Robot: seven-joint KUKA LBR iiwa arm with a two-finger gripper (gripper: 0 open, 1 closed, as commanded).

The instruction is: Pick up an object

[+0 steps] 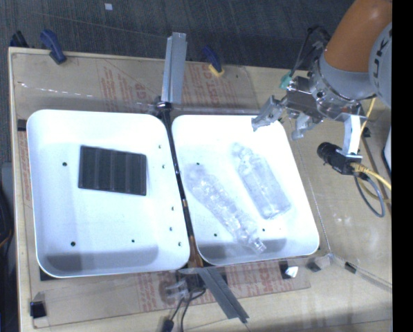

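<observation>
Two clear plastic bottles lie in the right bin (pixel 300 235). One bottle (pixel 261 181) lies toward the bin's right side; the other bottle (pixel 222 205) lies diagonally beside it, its cap end near the front wall. A dark grey ribbed rectangular pad (pixel 113 170) lies flat in the left bin (pixel 47 254). My gripper (pixel 282 122) hangs over the right bin's far right corner, above and behind the bottles. Its fingers (pixel 264 118) stand spread apart with nothing between them.
A metal divider post (pixel 173 68) rises behind the seam between the bins. Blue clamps (pixel 54 47) hold the bench's back edge. Cables and a black connector (pixel 337 159) hang right of the right bin. A metal bracket (pixel 220 297) sits at the front.
</observation>
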